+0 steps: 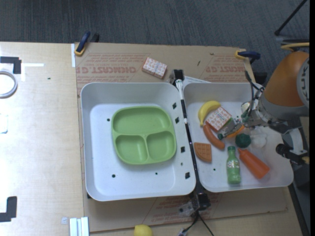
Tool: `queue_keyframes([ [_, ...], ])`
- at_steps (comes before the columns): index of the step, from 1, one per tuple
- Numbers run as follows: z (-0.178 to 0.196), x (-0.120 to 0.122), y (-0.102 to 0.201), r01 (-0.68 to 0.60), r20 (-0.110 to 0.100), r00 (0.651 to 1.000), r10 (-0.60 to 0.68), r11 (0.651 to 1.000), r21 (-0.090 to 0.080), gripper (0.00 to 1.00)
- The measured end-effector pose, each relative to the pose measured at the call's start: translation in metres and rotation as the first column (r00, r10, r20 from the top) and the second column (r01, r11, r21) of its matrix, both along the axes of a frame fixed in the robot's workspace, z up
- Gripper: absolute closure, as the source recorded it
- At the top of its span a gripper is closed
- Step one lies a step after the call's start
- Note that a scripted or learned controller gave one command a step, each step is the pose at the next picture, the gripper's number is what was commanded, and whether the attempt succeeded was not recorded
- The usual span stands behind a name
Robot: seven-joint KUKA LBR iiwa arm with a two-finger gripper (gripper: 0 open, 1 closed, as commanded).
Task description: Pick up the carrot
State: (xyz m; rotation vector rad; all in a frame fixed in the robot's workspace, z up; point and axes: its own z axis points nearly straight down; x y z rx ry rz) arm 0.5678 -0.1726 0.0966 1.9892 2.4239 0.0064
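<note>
Apparently still free, the orange tapered plastic carrot with its green top (pixel 252 159) lies slantwise in the right shallow white bin (pixel 275 181), while the gripper (pixel 244 123) hangs just above-left of it, poised to descend.

A single fixed camera looks down at a slant from above the bench (pixel 39 146), far enough to frame both white bins (pixel 93 132) mid-frame.
</note>
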Motion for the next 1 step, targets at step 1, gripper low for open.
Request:
queue_keyframes([
  [1, -0.0049, 0.0468, 0.0129, -0.122, -0.014, 0.992, 0.122, 0.993, 0.003, 0.00],
])
